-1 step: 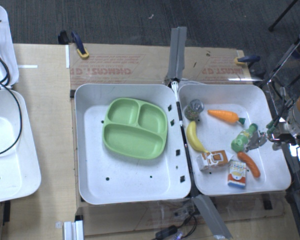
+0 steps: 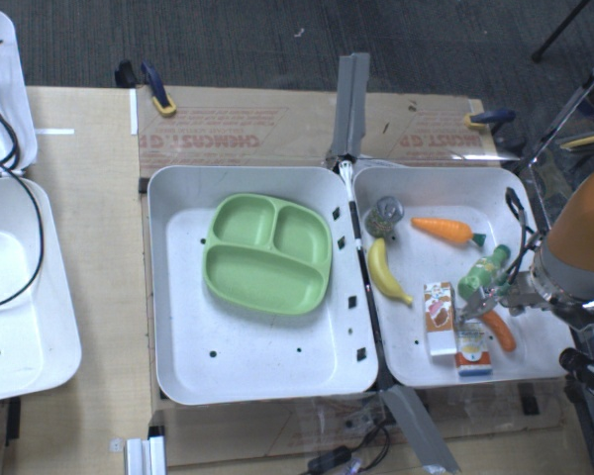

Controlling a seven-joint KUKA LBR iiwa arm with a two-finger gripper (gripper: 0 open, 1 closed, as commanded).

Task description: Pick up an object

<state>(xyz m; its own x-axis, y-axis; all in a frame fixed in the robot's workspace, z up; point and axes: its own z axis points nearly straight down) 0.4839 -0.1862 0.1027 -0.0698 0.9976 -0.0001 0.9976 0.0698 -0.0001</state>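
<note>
The right bin (image 2: 406, 364) holds several items: a yellow banana (image 2: 384, 270), an orange carrot (image 2: 444, 229), a small grey-green round piece (image 2: 383, 216), a green bottle (image 2: 483, 272), a white and red snack box (image 2: 439, 318), a small carton (image 2: 472, 350) and a second orange piece (image 2: 499, 332). My gripper (image 2: 478, 303) is low in this bin at its right side, just below the green bottle and beside the snack box and the second orange piece. The arm's grey wrist and orange band (image 2: 579, 236) hide the bin's right edge.
A green divided plate (image 2: 267, 255) lies in the left bin (image 2: 178, 364). A grey divider post (image 2: 351, 107) stands between the bins at the back. White trays with a black cable (image 2: 10, 265) sit far left. Clamps (image 2: 158, 92) hold the cardboard.
</note>
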